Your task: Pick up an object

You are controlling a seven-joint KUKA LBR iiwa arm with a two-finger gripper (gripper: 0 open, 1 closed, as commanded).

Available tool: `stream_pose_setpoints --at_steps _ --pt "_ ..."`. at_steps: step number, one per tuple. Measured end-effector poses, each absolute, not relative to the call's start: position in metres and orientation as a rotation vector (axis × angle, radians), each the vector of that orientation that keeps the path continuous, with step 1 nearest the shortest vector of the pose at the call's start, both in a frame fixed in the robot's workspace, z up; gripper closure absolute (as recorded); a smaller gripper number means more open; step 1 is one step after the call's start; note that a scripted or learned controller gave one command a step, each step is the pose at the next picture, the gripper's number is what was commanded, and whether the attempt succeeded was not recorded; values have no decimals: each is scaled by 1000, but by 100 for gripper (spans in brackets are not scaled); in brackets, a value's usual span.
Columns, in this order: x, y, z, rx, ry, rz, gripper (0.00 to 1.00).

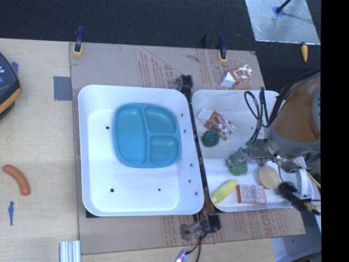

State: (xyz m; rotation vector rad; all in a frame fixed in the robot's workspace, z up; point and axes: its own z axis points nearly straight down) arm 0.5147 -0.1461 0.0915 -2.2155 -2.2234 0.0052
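Observation:
The right bin holds several small objects: a dark green round piece, a brown-and-white packet, a light green piece, a yellow corn-like piece, a red-and-white box and a pale round object. My gripper reaches in from the right and sits low just above the light green piece, touching or nearly touching it. The arm's orange band covers the bin's right side.
The left bin holds a blue divided plate. A small packet lies on the cardboard behind the right bin. A sausage toy lies on the bench at far left. Black cables loop over the right bin.

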Motion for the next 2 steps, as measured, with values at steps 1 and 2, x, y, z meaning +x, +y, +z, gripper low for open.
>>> stream_pose_setpoints --at_steps 1,2 --pt "515 -147 101 -2212 -2226 8 100" --pt "515 -147 101 -2212 -2227 7 0"
